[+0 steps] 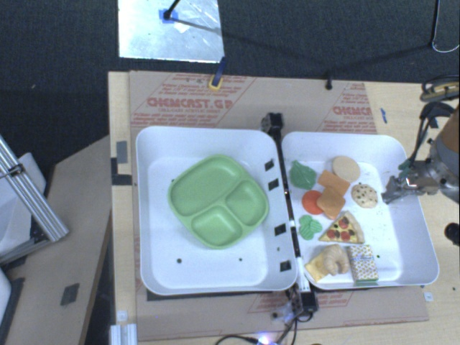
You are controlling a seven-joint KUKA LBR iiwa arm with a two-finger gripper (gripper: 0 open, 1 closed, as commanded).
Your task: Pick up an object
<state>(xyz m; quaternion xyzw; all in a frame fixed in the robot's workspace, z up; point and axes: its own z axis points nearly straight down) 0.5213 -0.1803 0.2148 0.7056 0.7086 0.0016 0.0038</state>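
The right bin [413, 214] holds several toy foods: a green leafy piece [302, 174], a round beige biscuit [346, 168], an orange block [332, 192], a red tomato slice [311, 202], a chocolate-chip cookie [364, 195], a pizza slice [344, 229], a second green piece [310, 226], a tan ginger-like lump [333, 259] on a yellow slab, and a patterned box [364, 263]. My gripper [394, 191] hangs over the right side of this bin, just right of the cookie, with nothing visibly held.
The left bin [154, 214] carries a green divided plate [218, 200]. A black divider with clips [282, 207] runs between the bins. Cardboard lies under both bins, and a shiny metal sheet [171, 20] sits at the back.
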